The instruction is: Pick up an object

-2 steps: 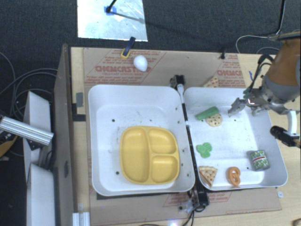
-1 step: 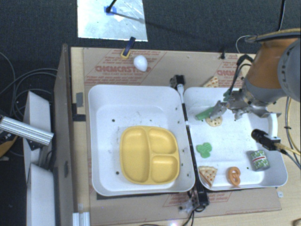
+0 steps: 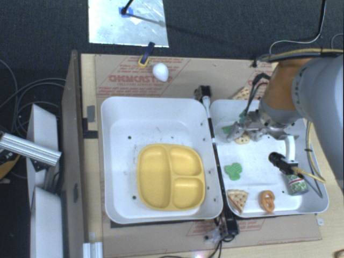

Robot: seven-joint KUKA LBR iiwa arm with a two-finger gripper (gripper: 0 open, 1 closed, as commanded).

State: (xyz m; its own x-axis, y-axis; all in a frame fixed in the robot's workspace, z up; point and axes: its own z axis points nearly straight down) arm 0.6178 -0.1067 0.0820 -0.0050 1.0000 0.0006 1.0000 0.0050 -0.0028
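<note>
Gripper [image 3: 244,131] sat low in the far corner of the right bin [image 3: 256,158], next to the divide between the bins, over a small checked cracker [image 3: 242,140] and beside a green scrap [image 3: 228,128]; whether it was clamped on either could not be told. Nearer the camera in that bin lay a green leaf-shaped piece [image 3: 233,170], a waffle wedge [image 3: 237,199] and a pretzel [image 3: 266,200], all apart from one another. The left bin [image 3: 123,133] held a yellow divided tray [image 3: 171,176]

I see a glossy yellow plastic plate [image 3: 172,176] sitting in the smooth white plastic left bin [image 3: 123,122], matt printed cardboard [image 3: 129,77] underneath, and a shiny, crinkled foil-like sheet [image 3: 126,15] beyond.
</note>
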